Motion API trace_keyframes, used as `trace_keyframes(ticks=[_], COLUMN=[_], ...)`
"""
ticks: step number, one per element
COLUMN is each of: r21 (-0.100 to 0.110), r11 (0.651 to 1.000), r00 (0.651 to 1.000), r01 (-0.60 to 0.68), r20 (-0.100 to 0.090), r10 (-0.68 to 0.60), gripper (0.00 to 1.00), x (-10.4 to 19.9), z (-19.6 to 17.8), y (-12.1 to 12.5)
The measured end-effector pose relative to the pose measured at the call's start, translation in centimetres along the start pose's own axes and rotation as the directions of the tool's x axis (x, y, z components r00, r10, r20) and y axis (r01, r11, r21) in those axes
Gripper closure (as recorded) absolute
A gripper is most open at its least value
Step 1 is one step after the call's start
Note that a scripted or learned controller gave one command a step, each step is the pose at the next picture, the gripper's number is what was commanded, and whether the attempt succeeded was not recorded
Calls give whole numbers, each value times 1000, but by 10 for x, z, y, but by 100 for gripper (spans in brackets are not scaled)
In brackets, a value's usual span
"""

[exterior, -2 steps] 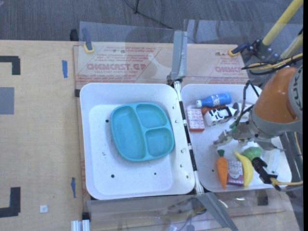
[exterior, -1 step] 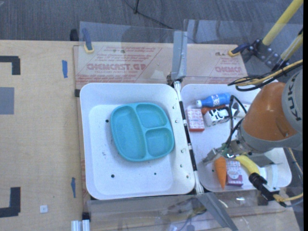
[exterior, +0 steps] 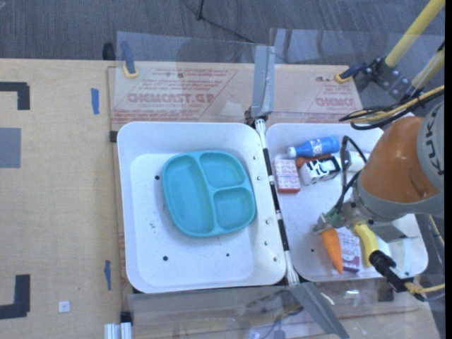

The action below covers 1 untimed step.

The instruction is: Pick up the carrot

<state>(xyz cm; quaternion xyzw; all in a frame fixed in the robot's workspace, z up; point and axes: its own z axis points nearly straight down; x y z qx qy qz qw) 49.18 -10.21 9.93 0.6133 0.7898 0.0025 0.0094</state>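
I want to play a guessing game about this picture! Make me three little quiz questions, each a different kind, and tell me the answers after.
1. True or false: the carrot lies in the bin with the teal tray.
2. What colour is the bottle at the far end of the right bin? A) blue B) green C) red
3. Fill in: the teal tray has ___ compartments.

Key: 1 false, it lies in the right bin, near the gripper. 2 A. 3 three.

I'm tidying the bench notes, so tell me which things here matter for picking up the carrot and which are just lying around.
For the job:
carrot, right bin
gripper, above the carrot

Lying about:
teal tray, left bin
blue bottle
red-and-white box
banana
pink packet
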Motion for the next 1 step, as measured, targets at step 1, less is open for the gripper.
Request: trace_keyframes(ticks=[1], r21=[20], r11=[902], r00=[902], r01=[-432], r20=[-3], r10=[432], gripper=[100], x=[51], z=[-85], y=[40])
